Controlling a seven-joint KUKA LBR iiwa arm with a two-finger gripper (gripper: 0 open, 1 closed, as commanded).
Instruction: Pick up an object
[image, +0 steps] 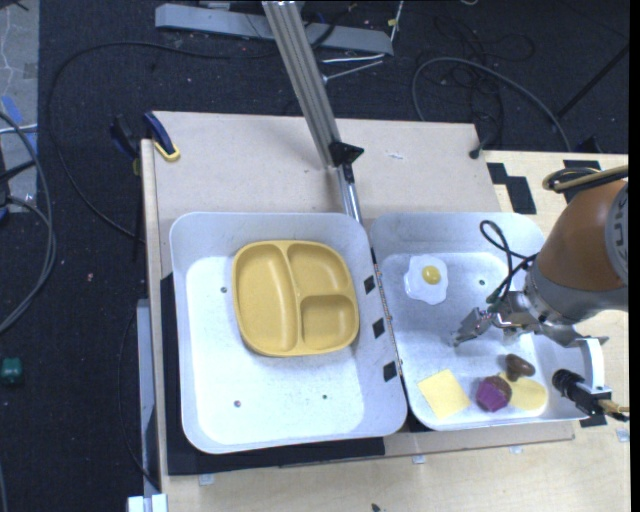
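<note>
So the stuff to grab is all sitting in the right bin (455, 235); there's a fried egg toy (428, 279) lying up near the back of it, white with a yellow yolk, and well apart from the rest; down along the front wall a flat yellow square (444, 393) is lying, looks like a cheese slice; just beside that a purple lumpy thing (492, 393) is resting, touching or nearly touching a pale yellow round piece (529, 397) on its right; a small brown object (518, 367) is sitting right behind those two, can't really tell what it is.

The gripper (467, 331) is hanging over the middle of that bin, between the egg and the front cluster, pointing toward the left; its fingers are standing apart and nothing is sitting between them; whether the tips are touching the bin floor I can't tell. The arm (590, 255) is coming in from the right, the orange band showing above the grey wrist, with a black cable looping off it.

Over in the left bin (205, 400) a yellow divided plate (296, 297) is lying flat, three compartments, sitting toward the back right part; both bins are resting side by side on a tan bench (250, 165); a metal pole (305, 80) is slanting across the bench from the top; a blue-and-yellow clamp thing (160, 135) is sitting at the bench's far left corner.
</note>
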